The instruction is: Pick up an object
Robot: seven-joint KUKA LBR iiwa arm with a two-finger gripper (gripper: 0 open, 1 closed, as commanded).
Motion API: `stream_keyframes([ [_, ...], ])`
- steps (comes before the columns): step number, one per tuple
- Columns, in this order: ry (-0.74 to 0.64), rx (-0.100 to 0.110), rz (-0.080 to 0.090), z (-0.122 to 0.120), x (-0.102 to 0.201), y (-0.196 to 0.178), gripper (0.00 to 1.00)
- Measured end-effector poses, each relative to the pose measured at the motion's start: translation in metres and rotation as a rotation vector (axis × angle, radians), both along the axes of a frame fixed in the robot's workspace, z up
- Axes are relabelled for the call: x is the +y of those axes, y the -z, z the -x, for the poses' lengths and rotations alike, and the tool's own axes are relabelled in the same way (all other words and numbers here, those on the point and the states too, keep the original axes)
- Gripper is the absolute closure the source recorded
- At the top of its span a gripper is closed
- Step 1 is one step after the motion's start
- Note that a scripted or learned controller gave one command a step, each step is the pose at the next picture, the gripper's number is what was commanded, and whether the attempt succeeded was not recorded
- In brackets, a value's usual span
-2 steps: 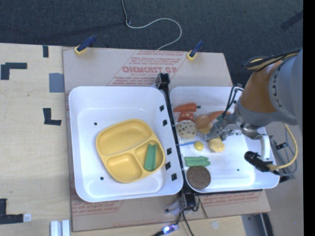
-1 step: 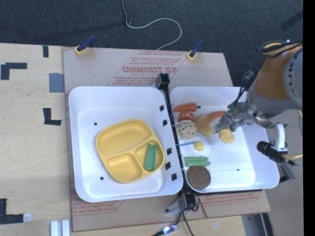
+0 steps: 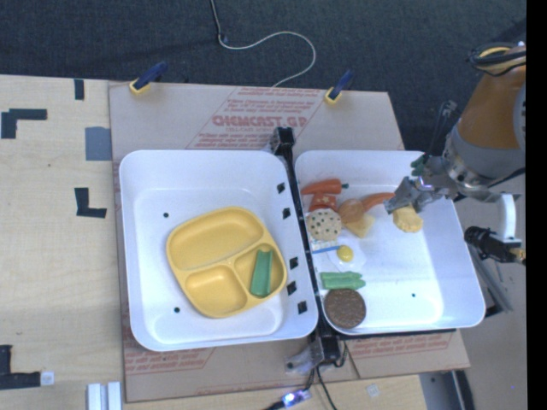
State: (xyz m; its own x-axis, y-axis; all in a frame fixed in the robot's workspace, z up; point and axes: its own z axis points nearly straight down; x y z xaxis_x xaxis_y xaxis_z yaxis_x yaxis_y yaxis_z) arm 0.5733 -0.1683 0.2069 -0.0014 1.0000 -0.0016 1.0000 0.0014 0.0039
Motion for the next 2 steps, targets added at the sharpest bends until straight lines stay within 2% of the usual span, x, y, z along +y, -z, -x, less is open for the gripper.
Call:
stream_keyframes([
  [1, 0.0, 0.003, -0.002, -0.001, 0.001, -0.019, 1.0],
  [2, -0.006, 0.004, -0.004, -0.021, 0.06, -0.023, 1.0],
])
